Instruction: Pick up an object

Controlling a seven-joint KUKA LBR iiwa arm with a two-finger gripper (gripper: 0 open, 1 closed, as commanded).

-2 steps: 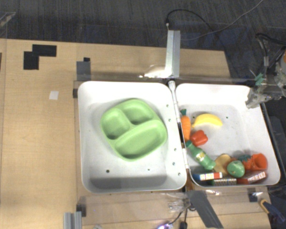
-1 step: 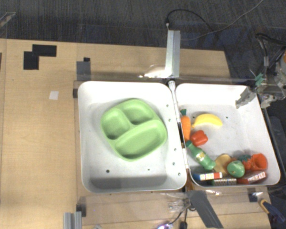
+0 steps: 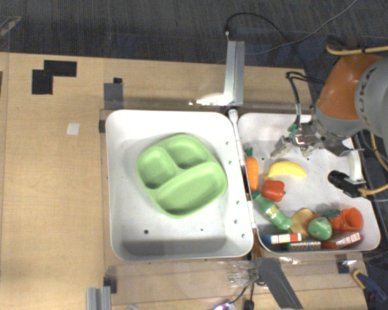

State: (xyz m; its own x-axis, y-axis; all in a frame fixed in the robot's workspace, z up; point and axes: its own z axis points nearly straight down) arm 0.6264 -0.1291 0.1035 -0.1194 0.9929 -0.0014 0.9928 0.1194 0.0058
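- Two white bins side by side: left bin (image 3: pixel 123 237) bearing a green divided plate (image 3: pixel 181 173), right bin (image 3: pixel 262 124) holding a scatter of toy food.
- KUKA arm (image 3: pixel 368 95) reaching in from the right, orange band above the wrist, gripper (image 3: pixel 296 142) poised over the upper part of the right bin.
- Fingers (image 3: pixel 279 147) apparently spread apart, pointing down and leftward, nothing between them.
- Nearest candidate for the pick: yellow banana (image 3: pixel 287 169), just below the gripper, lying flat with bare bin floor around its upper side.
- Just beside the banana, lower left: red pepper (image 3: pixel 273 189); against the left wall, an orange carrot (image 3: pixel 252 172).
- Lower down, crowded: green bottle-like piece (image 3: pixel 273 216), tan round piece (image 3: pixel 303 218), green apple (image 3: pixel 319 227), orange-red piece (image 3: pixel 348 219), and a flat red and white packet (image 3: pixel 290 239) along the bottom rim.
- Judged best approach: straight descent onto the banana, jaws straddling its narrow width rather than its length, centred at mid-body to avoid a slip off the curved ends.
- Worth keeping clear of the red pepper on the way down; a nudge there could roll the banana away.
- Closing only once the tips reach the bin floor level, then a vertical lift.
- Cluttered bottom corner judged a poorer choice: pieces touching, little room for the tips.
- Labels: markings on the packet too small to read; no legible brand anywhere.
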